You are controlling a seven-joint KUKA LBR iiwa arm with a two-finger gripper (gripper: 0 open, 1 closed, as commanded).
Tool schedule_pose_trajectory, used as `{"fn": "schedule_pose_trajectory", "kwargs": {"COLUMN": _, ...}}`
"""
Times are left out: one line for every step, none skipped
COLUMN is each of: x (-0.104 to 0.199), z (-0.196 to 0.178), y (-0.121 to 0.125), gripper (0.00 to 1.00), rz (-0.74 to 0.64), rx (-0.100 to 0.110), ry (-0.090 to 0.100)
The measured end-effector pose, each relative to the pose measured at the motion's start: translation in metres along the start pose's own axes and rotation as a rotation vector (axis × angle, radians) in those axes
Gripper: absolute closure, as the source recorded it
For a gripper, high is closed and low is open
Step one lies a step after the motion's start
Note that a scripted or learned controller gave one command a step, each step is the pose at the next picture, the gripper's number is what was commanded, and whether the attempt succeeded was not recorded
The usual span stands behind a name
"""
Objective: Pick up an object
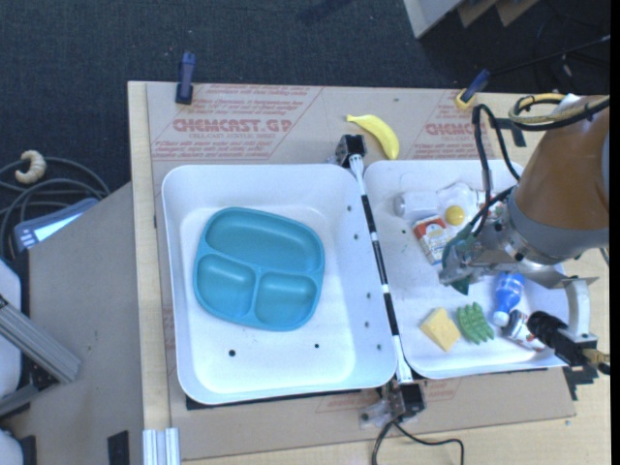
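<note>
**Arm low over the right bin**

The gripper [457, 267] is down in the right bin [418, 356], amid a clutter of small things; I cannot tell its state from here. Just beside it lie a blue bottle [505, 296], a green toy [474, 322] and a yellow block [441, 329]. The left bin [184, 356] holds a blue divided plate [259, 268]. A banana [377, 133] rests on the bench behind the bins.

You are looking at two white bins [184, 260], the left one carrying a turquoise divided plate [259, 267]. A yellow banana [378, 134] is lying on tan board printed with red lettering. The right bin is showing a yellow sponge [442, 329], a green toy [474, 323] and a blue bottle [506, 294].
</note>
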State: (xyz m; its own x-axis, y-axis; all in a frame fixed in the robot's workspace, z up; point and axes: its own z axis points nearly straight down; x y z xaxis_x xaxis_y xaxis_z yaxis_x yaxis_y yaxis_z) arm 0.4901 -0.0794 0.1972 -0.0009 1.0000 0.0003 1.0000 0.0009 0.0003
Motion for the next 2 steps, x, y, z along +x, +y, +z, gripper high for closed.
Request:
{"fn": "schedule_pose_trajectory", "kwargs": {"x": -0.037, "z": -0.004, "y": 0.043, "gripper": 1.0, "rz": 0.001, "rx": -0.001, "ry": -0.002}}
{"fn": "schedule_pose_trajectory", "kwargs": {"x": 0.028, "z": -0.029, "y": 0.052, "gripper": 1.0, "rz": 0.0, "rx": -0.001, "ry": 0.0}}
